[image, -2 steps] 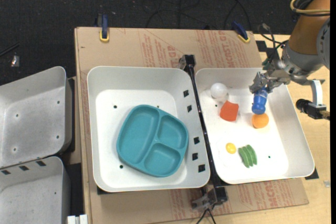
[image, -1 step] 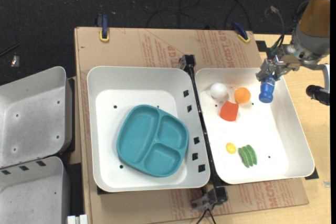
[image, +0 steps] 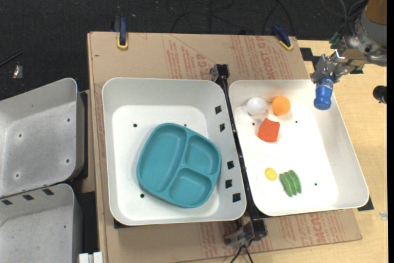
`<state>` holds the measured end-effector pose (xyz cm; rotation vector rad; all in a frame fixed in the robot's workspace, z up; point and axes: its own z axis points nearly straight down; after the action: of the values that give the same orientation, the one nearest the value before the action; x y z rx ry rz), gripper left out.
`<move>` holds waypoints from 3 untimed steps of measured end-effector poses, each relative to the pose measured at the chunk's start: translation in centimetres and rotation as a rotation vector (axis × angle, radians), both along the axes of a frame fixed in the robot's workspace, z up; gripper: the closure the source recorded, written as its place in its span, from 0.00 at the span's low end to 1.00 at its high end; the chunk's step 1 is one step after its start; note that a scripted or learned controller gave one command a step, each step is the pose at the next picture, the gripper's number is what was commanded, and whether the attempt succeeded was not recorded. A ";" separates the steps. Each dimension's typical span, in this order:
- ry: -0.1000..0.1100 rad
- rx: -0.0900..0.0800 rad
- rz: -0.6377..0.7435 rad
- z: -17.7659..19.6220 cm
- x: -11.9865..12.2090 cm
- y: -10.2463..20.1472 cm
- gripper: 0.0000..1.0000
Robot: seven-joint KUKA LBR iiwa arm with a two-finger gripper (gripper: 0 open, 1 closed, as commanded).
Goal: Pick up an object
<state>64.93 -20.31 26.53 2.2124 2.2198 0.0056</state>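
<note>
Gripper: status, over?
Gripper at right bin's far right rim, blue cylinder hanging between its fingers. Orange ball, white ball, red block below-left, apart. Nothing blocking.

Robot arm (image: 377, 15), upper right of the frame: a rounded grey link with a tan-orange band above the wrist. Below it, a cluttered metallic wrist section with small dark fittings and a thin pale cable looping off its upper left side. The tool (image: 324, 74) is a compact assembly of grey metal parts.
</note>
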 end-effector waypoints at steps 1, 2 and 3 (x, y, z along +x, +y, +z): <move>0.007 0.004 0.004 0.3 -0.4 5.5 1.00; 0.009 0.004 0.004 -0.1 -0.7 11.6 1.00; 0.009 0.004 0.004 -0.2 -1.0 16.8 1.00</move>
<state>63.92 -3.49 26.38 2.2142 2.2307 0.0000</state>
